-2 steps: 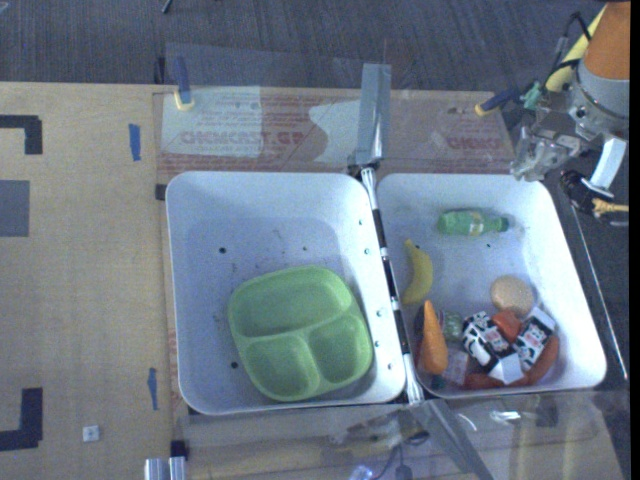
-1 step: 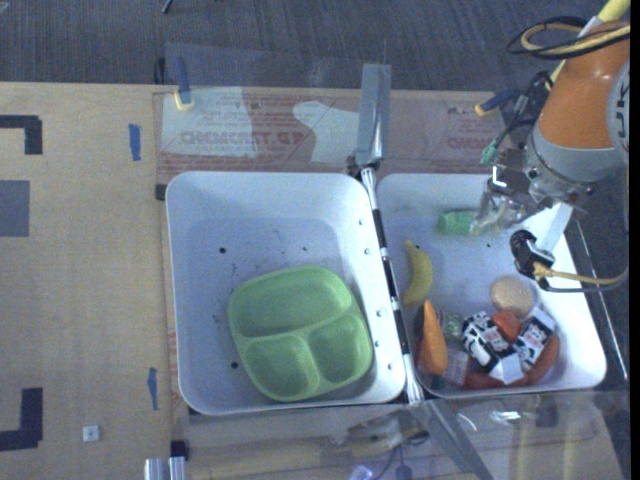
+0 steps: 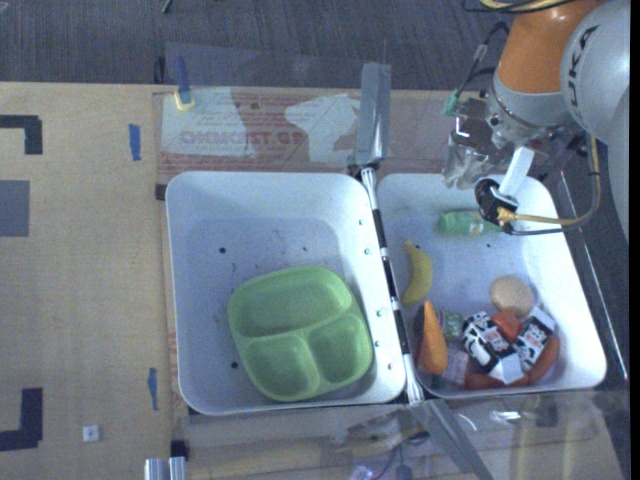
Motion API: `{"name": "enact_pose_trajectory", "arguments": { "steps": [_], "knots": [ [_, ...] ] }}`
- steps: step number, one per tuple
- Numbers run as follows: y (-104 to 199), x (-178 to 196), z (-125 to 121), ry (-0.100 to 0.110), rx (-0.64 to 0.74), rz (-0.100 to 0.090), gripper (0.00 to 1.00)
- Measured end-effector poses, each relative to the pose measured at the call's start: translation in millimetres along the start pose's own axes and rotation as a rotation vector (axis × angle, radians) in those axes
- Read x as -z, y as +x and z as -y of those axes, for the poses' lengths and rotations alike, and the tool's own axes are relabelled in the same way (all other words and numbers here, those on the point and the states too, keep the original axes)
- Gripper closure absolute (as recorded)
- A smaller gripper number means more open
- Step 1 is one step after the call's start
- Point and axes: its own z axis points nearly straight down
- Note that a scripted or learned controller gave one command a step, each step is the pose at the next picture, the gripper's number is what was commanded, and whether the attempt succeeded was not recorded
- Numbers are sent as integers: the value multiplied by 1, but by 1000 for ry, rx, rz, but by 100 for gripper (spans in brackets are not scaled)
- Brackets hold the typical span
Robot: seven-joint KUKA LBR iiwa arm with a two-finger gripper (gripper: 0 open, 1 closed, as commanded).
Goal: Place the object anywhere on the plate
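Your left bin (image 3: 190, 268) holds the green divided plate (image 3: 297, 330), its three compartments bare; nothing has been delivered, so by my judgement the task is barely begun. In the right bin (image 3: 585, 298) you have a banana (image 3: 417, 272) just beside the dividing wall, long axis running near to far, and an orange carrot (image 3: 432, 338) nearer, tip pointing far. A cluster of packets sits at the near right, with a round tan item (image 3: 512, 294) just beyond it. A pale green bottle (image 3: 460, 224) lies on its side at the far end, long axis left to right. Your gripper (image 3: 462, 166) hovers above that bottle; whether the jaws are spread, I cannot tell. Pick, transfer and release all remain.
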Motion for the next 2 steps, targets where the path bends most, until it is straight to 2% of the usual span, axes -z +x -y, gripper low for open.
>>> {"name": "enact_pose_trajectory", "arguments": {
  "steps": [1, 2],
  "knots": [
    [-32, -24, 67, 4, -120, 0, 100],
    [24, -34, 49, 0, 80, 0, 100]
  ]
}}
